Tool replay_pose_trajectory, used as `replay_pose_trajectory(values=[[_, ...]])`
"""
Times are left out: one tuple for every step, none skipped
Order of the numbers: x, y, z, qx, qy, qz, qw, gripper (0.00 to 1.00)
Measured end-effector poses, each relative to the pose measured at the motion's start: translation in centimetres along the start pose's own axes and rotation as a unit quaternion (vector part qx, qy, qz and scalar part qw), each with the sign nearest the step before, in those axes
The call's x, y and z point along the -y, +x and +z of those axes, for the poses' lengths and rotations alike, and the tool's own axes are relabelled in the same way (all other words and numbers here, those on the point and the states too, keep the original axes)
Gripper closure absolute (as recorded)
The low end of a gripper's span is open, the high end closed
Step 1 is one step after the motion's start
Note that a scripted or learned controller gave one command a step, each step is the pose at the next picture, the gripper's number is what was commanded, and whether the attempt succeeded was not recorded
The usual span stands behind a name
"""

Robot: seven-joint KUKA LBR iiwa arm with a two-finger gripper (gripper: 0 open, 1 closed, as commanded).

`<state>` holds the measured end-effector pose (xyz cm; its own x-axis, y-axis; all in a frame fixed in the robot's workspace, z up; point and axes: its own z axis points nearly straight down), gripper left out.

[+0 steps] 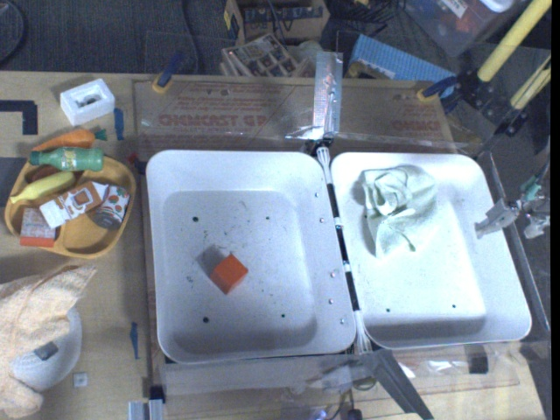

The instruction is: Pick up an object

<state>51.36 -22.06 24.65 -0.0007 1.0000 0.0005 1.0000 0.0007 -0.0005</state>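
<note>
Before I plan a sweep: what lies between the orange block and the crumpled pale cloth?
In the camera view, between orange block and crumpled pale cloth: bare white floor, then the bins' adjoining rims.

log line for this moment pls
task: pick up an object | left bin: orange block | right bin: crumpled cloth | gripper: at right bin's right edge

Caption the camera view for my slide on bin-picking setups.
Overhead view of two white bins: an orange block in the left bin, a crumpled pale cloth in the right bin.
</note>
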Motion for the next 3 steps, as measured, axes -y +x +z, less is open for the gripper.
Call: replay_pose_trajectory(values=[[-4.2,8.7,7.1,0.000,0.000,-0.076,0.9971,0.00],[-5.5,8.7,8.0,0.001,-0.002,-0.087,0.9962,0.00],[-9.9,5.3,6.9,0.002,-0.002,-0.049,0.9988,0.00]])
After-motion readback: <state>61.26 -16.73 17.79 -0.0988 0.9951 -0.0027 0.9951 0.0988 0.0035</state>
